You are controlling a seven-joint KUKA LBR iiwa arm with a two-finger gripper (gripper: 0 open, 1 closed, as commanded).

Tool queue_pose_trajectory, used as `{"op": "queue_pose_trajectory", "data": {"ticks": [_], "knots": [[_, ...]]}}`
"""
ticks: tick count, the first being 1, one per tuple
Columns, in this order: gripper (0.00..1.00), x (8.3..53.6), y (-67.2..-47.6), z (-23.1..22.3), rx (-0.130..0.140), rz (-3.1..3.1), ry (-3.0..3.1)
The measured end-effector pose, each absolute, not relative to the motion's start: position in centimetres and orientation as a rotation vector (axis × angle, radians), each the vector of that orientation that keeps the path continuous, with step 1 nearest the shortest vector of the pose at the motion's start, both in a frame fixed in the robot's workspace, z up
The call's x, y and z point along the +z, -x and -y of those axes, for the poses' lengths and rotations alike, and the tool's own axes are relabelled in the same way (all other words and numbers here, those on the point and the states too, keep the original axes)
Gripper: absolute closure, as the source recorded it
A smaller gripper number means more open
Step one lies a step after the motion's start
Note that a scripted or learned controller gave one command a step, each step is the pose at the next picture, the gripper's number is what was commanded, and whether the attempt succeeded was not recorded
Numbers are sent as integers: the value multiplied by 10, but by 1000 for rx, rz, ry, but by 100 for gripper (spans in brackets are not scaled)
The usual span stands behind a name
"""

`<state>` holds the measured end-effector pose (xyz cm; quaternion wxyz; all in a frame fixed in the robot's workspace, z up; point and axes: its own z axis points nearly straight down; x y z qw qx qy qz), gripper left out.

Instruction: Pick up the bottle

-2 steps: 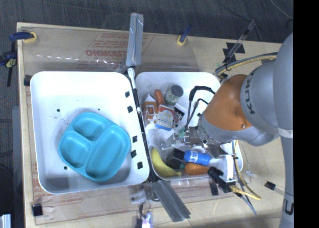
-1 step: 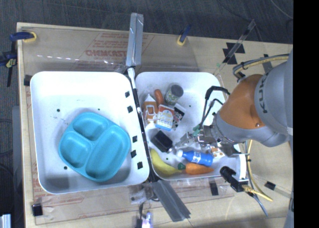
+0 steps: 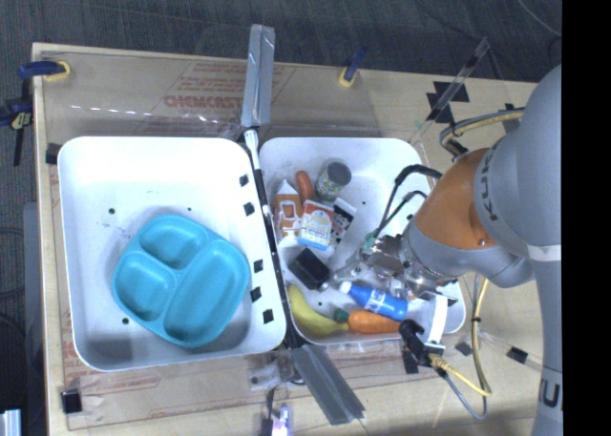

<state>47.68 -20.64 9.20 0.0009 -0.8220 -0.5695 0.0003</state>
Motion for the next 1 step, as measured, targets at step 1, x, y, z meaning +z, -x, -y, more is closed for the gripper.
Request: {"op": "queue_pose_trajectory", "data": {"ticks": [1], "knots": [[100,102,-478,206,-1,1796,2576]]}}
